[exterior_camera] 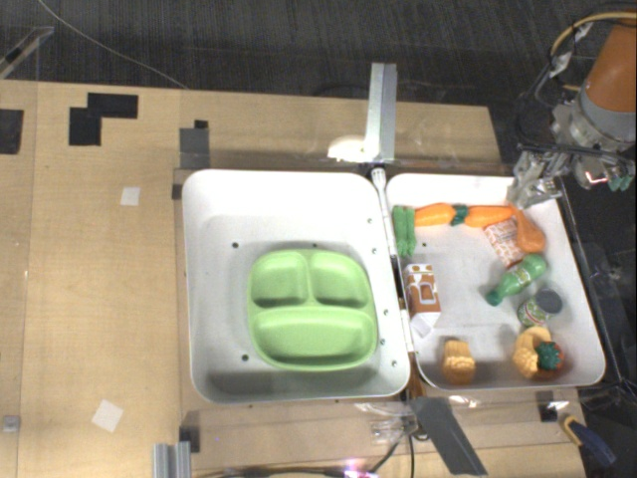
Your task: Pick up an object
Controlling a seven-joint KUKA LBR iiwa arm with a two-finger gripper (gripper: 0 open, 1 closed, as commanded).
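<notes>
My gripper (535, 181) hangs at the back right corner of the right bin (587, 297), just above its rim. Closest to it are an orange snack bag (515, 236) and an orange carrot (464, 214) along the back wall. A green bottle (517, 279) lies on its side in the middle right, with a small can (539, 309) in front of it. At the bin's left side there are a green vegetable (403, 230) and a brown carton (423, 288). Along the front wall sit a tan bread piece (458, 359) and a yellow-orange toy (538, 354).
The left bin (214, 267) holds a green divided plate (313, 307). A metal post (382, 113) stands behind the wall between the two bins. The arm's orange band (612, 68) and cables are at the upper right, outside the bins.
</notes>
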